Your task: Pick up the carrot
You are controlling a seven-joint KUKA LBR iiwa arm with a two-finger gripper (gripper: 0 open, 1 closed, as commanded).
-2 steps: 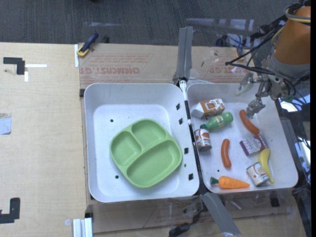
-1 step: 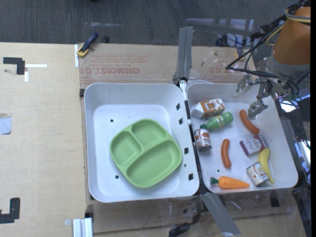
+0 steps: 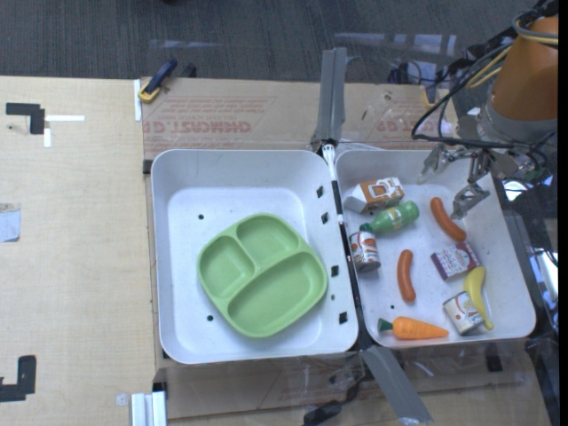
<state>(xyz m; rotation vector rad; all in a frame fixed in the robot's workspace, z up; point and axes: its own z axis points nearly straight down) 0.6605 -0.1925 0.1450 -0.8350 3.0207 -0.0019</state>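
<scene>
Carrot (image 3: 419, 329) is lying at the right bin's (image 3: 519, 264) front edge. Gripper (image 3: 461, 180) is hovering near its back, fingers spread, pinching nothing.

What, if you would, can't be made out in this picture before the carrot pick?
- End effector, camera view: fingers too small and cluttered by cables to read.
- Arm: cut off by the right and top edges.
- Labels on the carton and can: too small to read.
- Carrot: underside hidden against the right bin.
</scene>
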